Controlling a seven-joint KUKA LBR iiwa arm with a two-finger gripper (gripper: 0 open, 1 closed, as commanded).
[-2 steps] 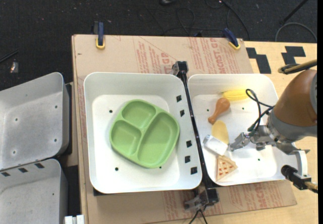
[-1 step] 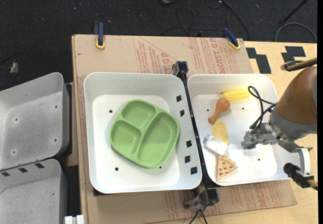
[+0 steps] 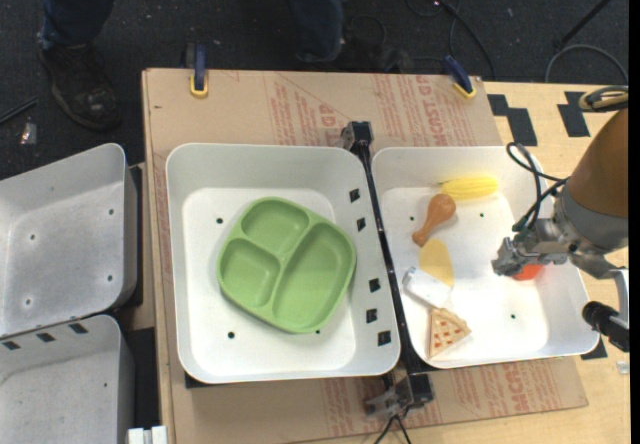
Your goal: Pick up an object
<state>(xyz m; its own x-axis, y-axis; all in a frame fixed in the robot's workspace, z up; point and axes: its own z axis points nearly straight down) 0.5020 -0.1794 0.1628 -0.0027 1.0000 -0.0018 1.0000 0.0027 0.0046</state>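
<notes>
From my remote seat, the end effector point(image 3: 520, 257) sits low in the right bin point(image 3: 560, 337), close to its right wall, right over a small red-orange object point(image 3: 529, 271). Can't tell how its grip stands. Toward the bin's divider side are the corn point(image 3: 470, 187), drumstick point(image 3: 434, 217), yellow wedge point(image 3: 436, 258), white piece point(image 3: 427, 287) and pizza slice point(image 3: 446, 331). Bare floor lies between those and the front-right corner. Left bin point(image 3: 200, 342) holds a green divided plate point(image 3: 288, 263) with open margin all round.
</notes>
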